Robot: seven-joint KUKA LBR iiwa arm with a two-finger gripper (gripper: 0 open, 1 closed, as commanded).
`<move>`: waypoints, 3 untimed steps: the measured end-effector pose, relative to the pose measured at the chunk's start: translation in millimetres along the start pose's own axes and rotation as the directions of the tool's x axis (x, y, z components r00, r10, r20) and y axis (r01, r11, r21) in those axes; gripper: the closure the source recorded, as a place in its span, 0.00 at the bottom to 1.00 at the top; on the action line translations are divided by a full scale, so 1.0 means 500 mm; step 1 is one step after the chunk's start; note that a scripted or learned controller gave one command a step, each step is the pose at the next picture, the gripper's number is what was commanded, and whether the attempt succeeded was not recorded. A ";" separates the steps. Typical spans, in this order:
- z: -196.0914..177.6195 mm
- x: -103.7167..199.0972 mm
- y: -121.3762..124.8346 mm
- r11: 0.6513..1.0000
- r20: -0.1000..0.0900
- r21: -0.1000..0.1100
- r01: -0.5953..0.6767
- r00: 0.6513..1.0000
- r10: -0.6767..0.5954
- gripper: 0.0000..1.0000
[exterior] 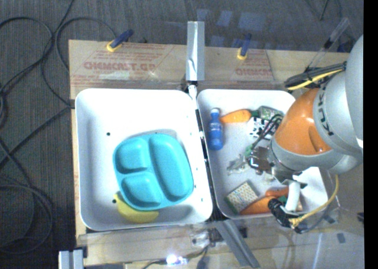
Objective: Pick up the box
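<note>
1. Reaching into the right bin [208, 161], the arm [307, 132] covers much of that bin's 3 o'clock side; the end effector [260, 158] sits near the centre, and I cannot tell its state.
2. The box [243, 194], a small patterned carton, lies at the bin's 6 o'clock, just beside an orange carrot [260, 204].
3. Risk: the carrot crowds the box, so a descent may catch both or nudge the box away.
4. Risk: clutter under the end effector could be taken instead of the box.
5. The right bin also holds a blue bottle [215, 131] at 10 o'clock and another carrot [236, 116] at 12.
6. The left bin [88, 144] holds a blue tray [155, 170] over a banana [137, 213] at 6 o'clock.
</note>
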State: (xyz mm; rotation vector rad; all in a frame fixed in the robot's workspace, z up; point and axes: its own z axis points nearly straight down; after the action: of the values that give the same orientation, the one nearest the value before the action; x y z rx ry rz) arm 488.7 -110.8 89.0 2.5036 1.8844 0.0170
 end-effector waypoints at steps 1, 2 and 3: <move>-0.173 -0.012 -0.005 0.998 0.008 0.015 -0.059 0.998 0.058 0.00; -0.074 0.043 0.023 0.963 0.009 0.018 -0.268 0.963 0.268 0.00; 0.001 0.029 -0.013 0.950 0.004 0.005 -0.311 0.950 0.311 0.00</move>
State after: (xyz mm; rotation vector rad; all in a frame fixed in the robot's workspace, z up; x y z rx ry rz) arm 486.3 -95.2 88.6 2.7731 1.4680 0.0100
